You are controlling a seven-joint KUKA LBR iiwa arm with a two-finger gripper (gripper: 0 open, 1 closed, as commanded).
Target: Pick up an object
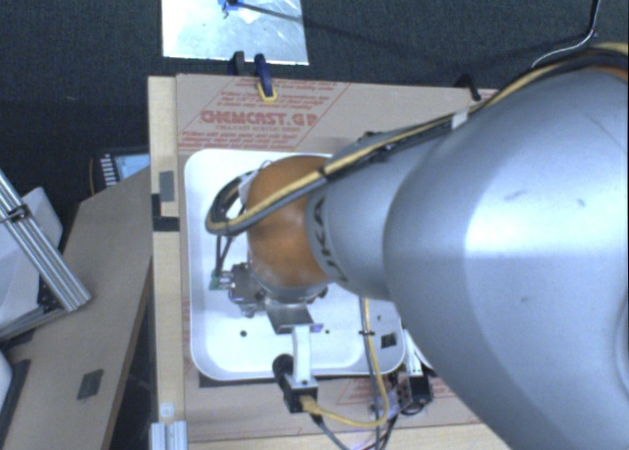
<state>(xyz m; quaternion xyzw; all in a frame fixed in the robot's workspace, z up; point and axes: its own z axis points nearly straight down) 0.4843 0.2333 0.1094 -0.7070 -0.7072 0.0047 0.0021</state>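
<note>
My arm (472,242) hangs over the white bin (201,242). Claw (280,315) sits at 6 o'clock; can't tell if it's spread or pressed together.

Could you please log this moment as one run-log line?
arm: grey arm with orange band over shallow white bin | gripper: hidden under wrist | object: none seen held | stage: reaching in

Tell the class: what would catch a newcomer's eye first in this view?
The big grey arm reaches in from the right, covering much of the picture. Its orange band hangs over the white bin at centre left. Beyond the bin, at the top, a shiny silver sheet lies on the dark floor.
</note>
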